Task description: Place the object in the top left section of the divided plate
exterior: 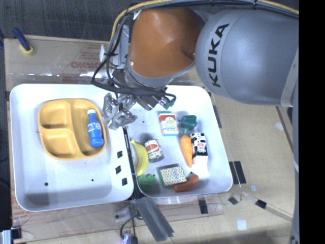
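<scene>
The fingers (120, 111) are hovering over the seam between the 2 bins; whether they are wide or narrow, I cannot tell. The blue bottle (94, 128), smooth plastic with a white cap, is lying just to their left in the yellow divided plate (51, 113), its long axis running top to bottom, in the right-hand section rather than the top left one.

Grey arm (244, 50) marked KUKA; orange band (160, 39); black cables (109, 60); metal fingers (118, 111).
</scene>
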